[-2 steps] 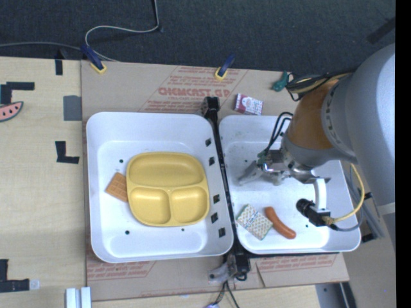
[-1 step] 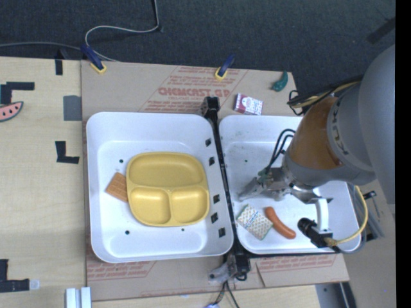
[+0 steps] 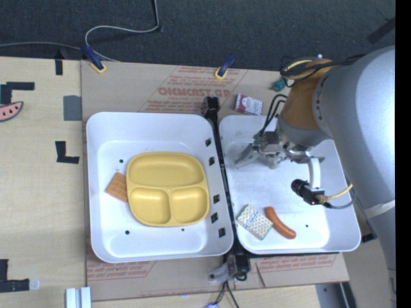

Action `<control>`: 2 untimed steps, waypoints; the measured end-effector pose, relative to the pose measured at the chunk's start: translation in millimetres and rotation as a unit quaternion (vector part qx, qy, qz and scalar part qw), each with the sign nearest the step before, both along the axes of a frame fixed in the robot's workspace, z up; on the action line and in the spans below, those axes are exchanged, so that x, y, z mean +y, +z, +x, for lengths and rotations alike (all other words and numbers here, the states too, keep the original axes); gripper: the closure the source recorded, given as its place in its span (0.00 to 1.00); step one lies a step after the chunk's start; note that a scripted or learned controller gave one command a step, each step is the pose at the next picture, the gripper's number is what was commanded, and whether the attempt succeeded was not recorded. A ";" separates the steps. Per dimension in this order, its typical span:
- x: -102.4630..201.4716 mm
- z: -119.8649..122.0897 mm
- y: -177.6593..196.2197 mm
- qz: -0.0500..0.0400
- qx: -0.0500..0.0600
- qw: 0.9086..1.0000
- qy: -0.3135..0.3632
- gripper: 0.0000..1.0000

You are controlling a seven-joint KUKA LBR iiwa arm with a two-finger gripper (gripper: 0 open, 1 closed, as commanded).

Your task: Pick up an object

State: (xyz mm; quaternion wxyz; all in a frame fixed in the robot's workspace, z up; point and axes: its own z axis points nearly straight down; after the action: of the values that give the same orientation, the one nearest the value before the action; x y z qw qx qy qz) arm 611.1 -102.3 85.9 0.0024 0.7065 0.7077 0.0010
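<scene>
Grey arm reaches low over right bin, claw leftward.

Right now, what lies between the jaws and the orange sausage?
Camera view: bare white bin floor between the gripper and the sausage; the patterned packet lies left of the sausage.

Plate in left bin; sausage, packet in right bin.

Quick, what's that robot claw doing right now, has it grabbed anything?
Gripper: open, holding nothing, low over the right bin, apart from the orange sausage and the small packet.
</scene>
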 end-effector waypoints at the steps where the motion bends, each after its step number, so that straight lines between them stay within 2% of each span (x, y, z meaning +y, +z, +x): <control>1: 2.2 -50.0 0.3 0.000 0.001 1.000 -0.001 0.00; 2: 4.1 -95.7 0.5 0.000 0.000 1.000 -0.001 0.00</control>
State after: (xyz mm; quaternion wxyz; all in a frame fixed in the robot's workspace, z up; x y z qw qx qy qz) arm 515.4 -98.2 86.3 0.0028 0.7070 0.7072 0.0012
